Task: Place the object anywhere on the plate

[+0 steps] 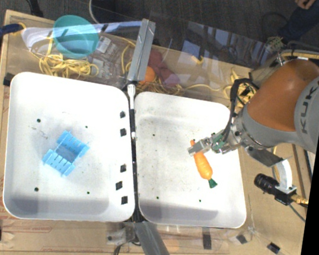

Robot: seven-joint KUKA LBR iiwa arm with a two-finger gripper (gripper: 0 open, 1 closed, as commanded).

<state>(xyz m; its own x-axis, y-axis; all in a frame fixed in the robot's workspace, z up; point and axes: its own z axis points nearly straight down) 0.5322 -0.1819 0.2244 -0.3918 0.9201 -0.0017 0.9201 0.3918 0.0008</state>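
Hovering over the carrot (204,166) near the right bin's (153,207) right edge.
Gripper (199,147) touches its top; finger state: cannot tell.

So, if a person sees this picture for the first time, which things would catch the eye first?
Probably the big orange band of the grey arm at the right, above the right white bin. Next, the small orange toy carrot with a green tip lying in that bin, right by the gripper. Then the light blue ridged plastic piece in the left white bin.
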